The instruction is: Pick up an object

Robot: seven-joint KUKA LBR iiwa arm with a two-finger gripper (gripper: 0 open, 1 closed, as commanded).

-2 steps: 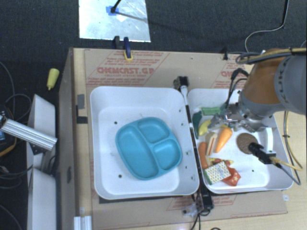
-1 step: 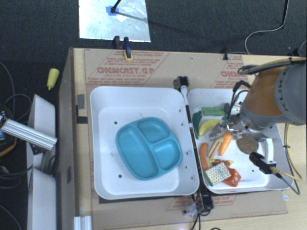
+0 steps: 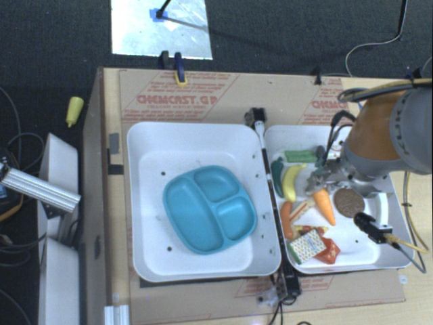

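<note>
Claw low among toy food, beside the carrot.

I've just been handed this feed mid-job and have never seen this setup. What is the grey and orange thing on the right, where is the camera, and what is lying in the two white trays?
You are looking down at a slant from one fixed camera above a bench. The grey arm with the orange band is a robot reaching in from the right; its gripper hangs low over the right white bin. Whether it grips anything cannot be told. That bin holds toy food: a yellow banana, an orange carrot, a green block, a brown round disc and a checkered packet. The left white bin holds a blue divided plastic plate.
</note>
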